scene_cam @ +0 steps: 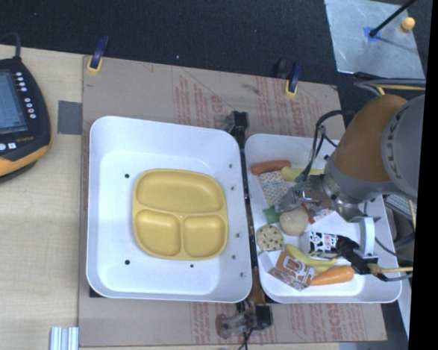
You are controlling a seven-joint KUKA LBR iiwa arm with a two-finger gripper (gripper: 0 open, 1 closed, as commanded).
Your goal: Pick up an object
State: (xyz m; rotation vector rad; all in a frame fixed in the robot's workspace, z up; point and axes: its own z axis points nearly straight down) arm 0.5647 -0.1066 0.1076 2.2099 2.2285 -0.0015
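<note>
- The grey KUKA arm with its orange band (pixel 371 144) comes in from the right edge of the frame and bends down over the right-hand shallow white bin (pixel 390 295).
- The two-finger gripper (pixel 311 196) sits low in the middle of that bin, among the toys; whether it is spread or pressed together I cannot tell, as the wrist covers it.
- Just left of and below the gripper lies a pale tan rounded potato-like toy (pixel 293 222), close to it; contact is unclear.
- At the top of the bin lies an orange sausage-shaped toy (pixel 270 166).
- Lower left in the bin sits a round chocolate-chip cookie toy (pixel 269 238), and below it a brown printed packet (pixel 291 270).
- A yellow banana toy (pixel 307 257) and an orange carrot toy (pixel 333 276) lie near the bin's bottom edge, touching.
- The left-hand shallow white bin (pixel 108 260) holds a yellow three-compartment plastic tray (pixel 180 213) at its centre.
- A black and orange handheld control pendant (pixel 10 118) rests at the frame's left edge.
</note>
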